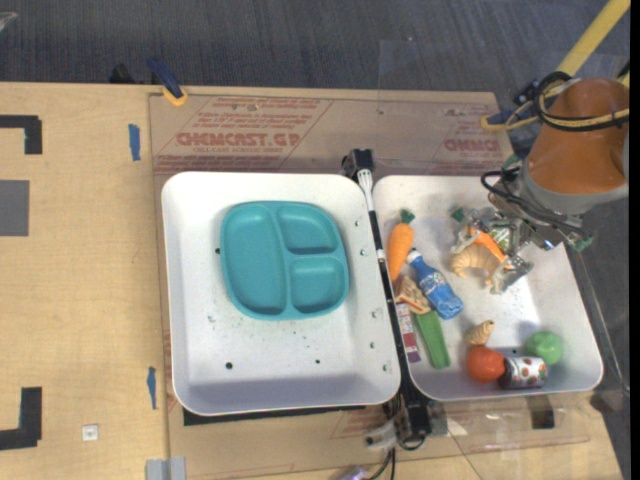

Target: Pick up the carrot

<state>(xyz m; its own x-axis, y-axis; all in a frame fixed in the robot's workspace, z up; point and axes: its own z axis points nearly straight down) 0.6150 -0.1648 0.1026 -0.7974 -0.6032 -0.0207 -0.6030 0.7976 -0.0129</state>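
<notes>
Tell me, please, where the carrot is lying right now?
In the camera view the carrot lies in the right bin, near its left wall, just above the blue bottle and well left of the claw.

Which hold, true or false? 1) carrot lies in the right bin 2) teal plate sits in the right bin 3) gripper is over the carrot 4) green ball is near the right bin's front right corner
1) True: the carrot lies in the right bin, near its left wall.
2) False: the teal plate sits in the left bin.
3) False: the gripper hangs right of the carrot.
4) True: the green ball lies there.
</notes>
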